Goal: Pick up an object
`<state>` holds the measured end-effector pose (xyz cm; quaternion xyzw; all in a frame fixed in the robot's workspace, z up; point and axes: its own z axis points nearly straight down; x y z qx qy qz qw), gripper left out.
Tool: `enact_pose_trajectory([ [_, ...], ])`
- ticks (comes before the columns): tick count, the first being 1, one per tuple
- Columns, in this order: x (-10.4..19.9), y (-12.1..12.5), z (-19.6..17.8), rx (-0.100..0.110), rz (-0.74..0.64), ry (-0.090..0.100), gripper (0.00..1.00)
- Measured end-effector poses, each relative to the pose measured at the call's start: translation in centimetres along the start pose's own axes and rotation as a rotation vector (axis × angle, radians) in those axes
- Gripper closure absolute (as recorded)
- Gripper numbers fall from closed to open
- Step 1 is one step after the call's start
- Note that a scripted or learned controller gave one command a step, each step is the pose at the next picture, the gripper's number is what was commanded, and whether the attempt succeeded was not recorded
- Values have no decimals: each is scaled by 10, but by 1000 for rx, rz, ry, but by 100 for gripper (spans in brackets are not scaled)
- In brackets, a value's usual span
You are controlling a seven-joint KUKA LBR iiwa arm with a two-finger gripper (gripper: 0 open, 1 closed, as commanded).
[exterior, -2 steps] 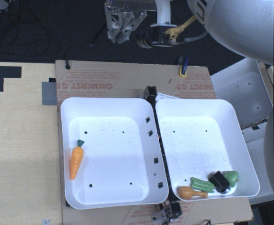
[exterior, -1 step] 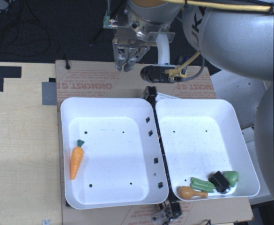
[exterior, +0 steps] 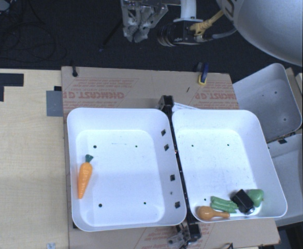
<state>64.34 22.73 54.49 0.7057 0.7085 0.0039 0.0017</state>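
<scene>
Left bin (exterior: 73, 139): one toy carrot (exterior: 84, 176) lies alone against the left wall, near side, green top pointing far. Best target, I judge: open floor on its right gives my fingers room. Straddle it across its narrow width and keep off the wall.

Right bin (exterior: 268, 154): near-right corner holds a crowded cluster, namely an orange pear-shaped piece (exterior: 211, 213), a green pod (exterior: 223, 204), a black block (exterior: 243, 201) and a green lump (exterior: 256, 195), touching or nearly so. Poor odds there.

My gripper (exterior: 139, 22) hangs high beyond the far edge, carrying nothing; whether it is released or clenched I cannot tell.
</scene>
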Motion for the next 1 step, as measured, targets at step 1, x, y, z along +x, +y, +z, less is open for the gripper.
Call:
enact_pose_trajectory([
  [1, -55, -1, 102, 23, 9, -9, 100],
])
